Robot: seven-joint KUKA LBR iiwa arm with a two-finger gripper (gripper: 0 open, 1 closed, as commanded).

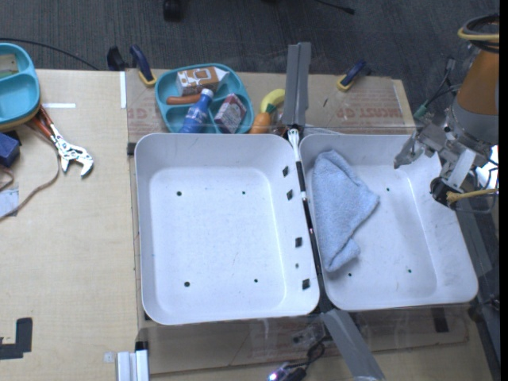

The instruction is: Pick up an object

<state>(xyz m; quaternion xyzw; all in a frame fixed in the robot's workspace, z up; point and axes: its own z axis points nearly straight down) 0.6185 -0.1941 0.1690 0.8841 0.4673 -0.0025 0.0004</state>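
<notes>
Crumpled pale-blue terry cloth point(341, 206) lies along the left side of the right shallow white bin point(429, 280), likely light, limp, non-slip, so pinch a raised fold near its middle; gripper point(444, 169) hovers at bin's right rim, fingers' state unclear.

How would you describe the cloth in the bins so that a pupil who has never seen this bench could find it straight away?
Start at the two white bins side by side and take the right bin. Against its left wall lies the towel, a crumpled pale blue cloth. It is the one soft thing in the bins, unlike the hard items in the blue tray behind.
</notes>
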